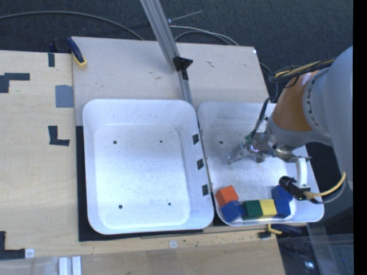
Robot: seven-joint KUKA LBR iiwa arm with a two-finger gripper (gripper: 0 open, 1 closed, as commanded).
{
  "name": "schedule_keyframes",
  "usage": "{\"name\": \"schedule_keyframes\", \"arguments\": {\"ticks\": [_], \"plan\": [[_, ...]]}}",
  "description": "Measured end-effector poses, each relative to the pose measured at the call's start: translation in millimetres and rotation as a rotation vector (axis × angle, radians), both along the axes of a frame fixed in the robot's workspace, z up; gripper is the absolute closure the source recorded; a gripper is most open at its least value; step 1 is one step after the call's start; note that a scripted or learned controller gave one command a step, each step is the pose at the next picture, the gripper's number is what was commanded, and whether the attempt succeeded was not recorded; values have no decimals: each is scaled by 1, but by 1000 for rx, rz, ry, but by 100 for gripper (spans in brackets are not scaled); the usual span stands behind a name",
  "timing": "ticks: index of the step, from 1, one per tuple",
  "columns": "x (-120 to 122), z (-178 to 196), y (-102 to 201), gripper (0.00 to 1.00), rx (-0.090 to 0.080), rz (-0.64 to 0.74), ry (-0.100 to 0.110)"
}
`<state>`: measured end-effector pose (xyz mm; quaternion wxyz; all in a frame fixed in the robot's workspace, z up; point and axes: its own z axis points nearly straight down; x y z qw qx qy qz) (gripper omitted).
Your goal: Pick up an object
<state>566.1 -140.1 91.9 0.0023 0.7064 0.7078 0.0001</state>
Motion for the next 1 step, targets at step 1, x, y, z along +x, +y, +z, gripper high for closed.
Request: {"name": "schedule_keyframes", "arguments": {"ticks": [1], "plan": [[-66, -1, 45, 0, 6, -1, 11]]}}
